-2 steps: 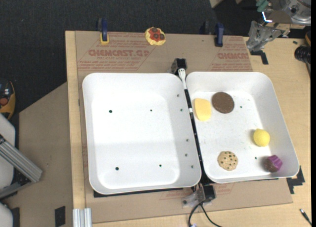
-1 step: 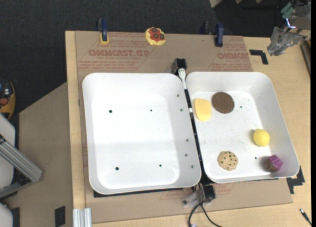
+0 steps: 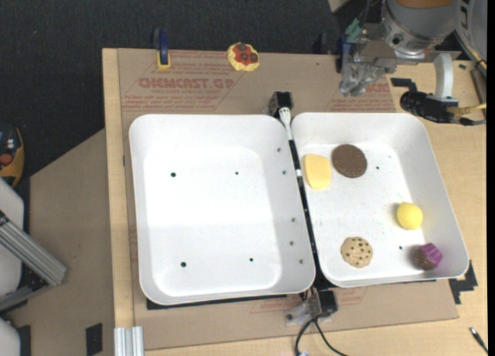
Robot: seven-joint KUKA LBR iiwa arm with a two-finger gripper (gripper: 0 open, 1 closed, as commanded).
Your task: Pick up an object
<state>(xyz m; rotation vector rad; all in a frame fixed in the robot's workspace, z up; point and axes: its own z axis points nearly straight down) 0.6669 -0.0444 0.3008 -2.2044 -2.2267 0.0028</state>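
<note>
My gripper hangs above the far edge of the right bin, over the cardboard behind it, with nothing between its fingers. In the right bin lie a pale yellow block by the left wall, a dark brown round cookie beside it, a yellow ball, a chocolate-chip cookie and a purple piece in the near right corner. All of these lie well below the gripper in the view.
The left bin stands beside the right one, joined along a black hinge strip. A small red and yellow toy and a blue clamp sit on the cardboard at the back.
</note>
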